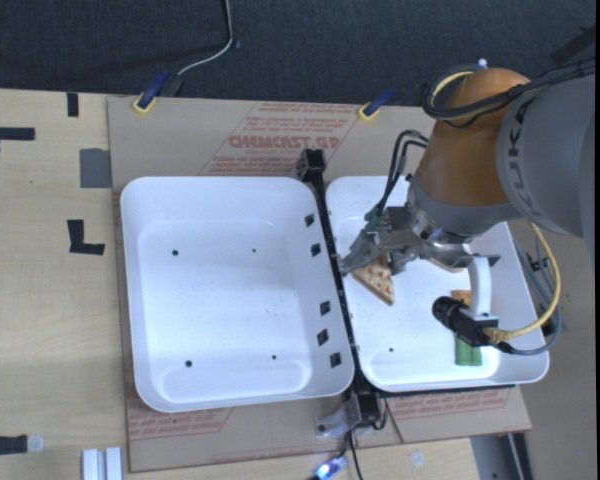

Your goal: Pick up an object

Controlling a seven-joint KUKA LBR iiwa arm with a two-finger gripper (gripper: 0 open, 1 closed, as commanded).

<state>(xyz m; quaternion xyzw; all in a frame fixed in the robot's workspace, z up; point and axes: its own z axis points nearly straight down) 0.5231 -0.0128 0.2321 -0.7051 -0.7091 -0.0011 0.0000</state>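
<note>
In the right bin [420,363] lies a tan, wedge-shaped piece like a pizza slice [377,282], close to the divider between the bins. My gripper [372,253] hangs just over its upper end, fingers pointing down-left toward the divider. A small green block [467,352] rests near the right bin's front edge, and an orange item [462,297] peeks out beside the arm's white fitting. The arm's body covers much of the right bin's far half.
The left bin [225,288] stands beside the right one, a black clip strip [325,268] running between them. Both rest on a cardboard sheet [270,143]. A black cable with a yellow loop [525,333] hangs at the arm's right side.
</note>
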